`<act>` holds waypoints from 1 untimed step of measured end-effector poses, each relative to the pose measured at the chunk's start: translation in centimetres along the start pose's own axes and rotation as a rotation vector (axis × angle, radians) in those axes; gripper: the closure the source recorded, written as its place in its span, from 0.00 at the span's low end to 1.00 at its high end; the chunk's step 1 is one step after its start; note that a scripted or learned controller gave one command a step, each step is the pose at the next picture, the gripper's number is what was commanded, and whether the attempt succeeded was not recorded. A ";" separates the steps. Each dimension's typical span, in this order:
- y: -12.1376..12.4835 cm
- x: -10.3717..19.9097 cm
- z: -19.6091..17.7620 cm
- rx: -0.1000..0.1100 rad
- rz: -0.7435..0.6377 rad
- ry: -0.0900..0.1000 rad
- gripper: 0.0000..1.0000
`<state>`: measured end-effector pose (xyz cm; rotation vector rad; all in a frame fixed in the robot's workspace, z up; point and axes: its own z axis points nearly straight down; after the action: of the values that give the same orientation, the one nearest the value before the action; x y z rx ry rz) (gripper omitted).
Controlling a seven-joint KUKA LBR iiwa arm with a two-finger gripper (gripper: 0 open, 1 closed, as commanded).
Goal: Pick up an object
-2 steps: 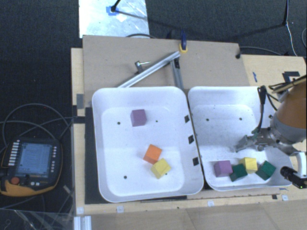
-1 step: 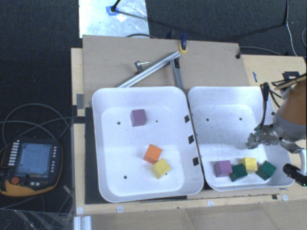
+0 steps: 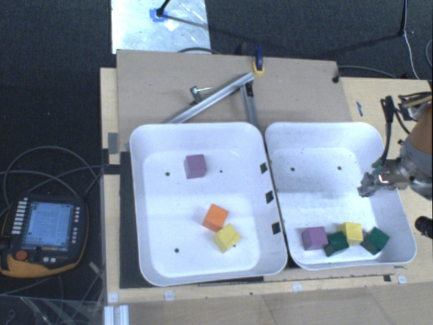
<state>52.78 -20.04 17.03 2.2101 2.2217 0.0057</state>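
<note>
Green block (image 3: 375, 240) below pincer (image 3: 371, 185)

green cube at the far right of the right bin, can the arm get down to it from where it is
Probably yes: the green cube lies just below the gripper, nothing covers it, and only a yellow cube sits close on its left, though the bin wall may crowd the fingers.

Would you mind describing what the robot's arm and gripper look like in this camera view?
At the right edge, the arm shows an orange-tan band above grey metal wrist parts. Thin dark cables loop beside it. The gripper is a small grey metallic assembly with a tiny reddish spot on it, over the right bin. Finer markings are too blurred to read.
</note>
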 end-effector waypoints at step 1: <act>0.5 -1.1 -5.6 0.000 0.001 -0.001 1.00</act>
<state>53.28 -21.10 22.62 2.2106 2.2205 0.0045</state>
